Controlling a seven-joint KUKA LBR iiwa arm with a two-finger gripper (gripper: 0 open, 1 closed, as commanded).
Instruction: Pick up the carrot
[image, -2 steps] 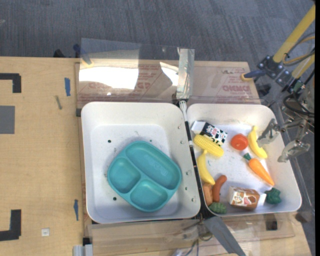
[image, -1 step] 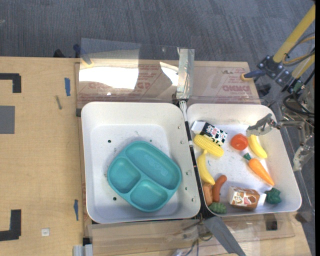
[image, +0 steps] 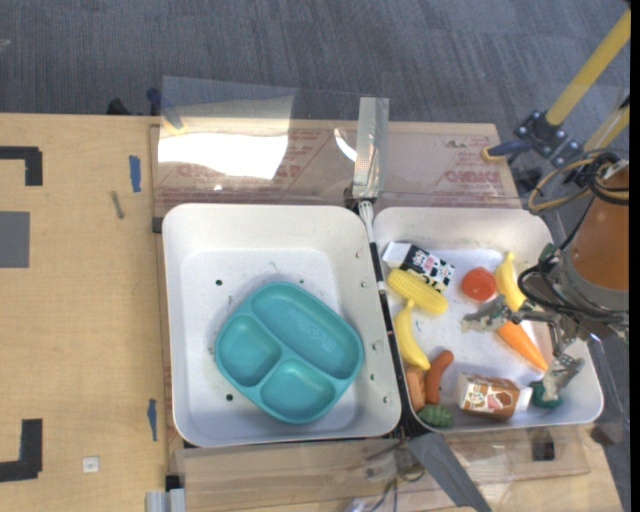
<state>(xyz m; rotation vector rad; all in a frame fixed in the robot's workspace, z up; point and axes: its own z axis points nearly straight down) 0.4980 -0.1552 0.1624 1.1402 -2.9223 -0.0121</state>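
At the near edge of the right bin (image: 585, 410), a brown packet (image: 489, 396) is seen lying beside a small green item (image: 436, 416) and a sausage (image: 438, 372). A dark green piece (image: 546, 393) is found at the near right corner. Just beyond, the carrot (image: 522, 342) is seen lying on the bin floor, tip pointing near-right. The claw (image: 525, 335) is lowered over it, its thin fingers (image: 487, 319) spread wide, one to the carrot's left and one past its tip; the carrot is straddled, not clamped. A banana (image: 408, 338) is laid along the left wall, with corn (image: 417, 291) beyond it. Farther back, a tomato (image: 479, 285), a second banana (image: 510, 281) and a milk carton (image: 428, 266) are noted. In the left bin (image: 190, 250), a teal tray (image: 289, 349) is seen.
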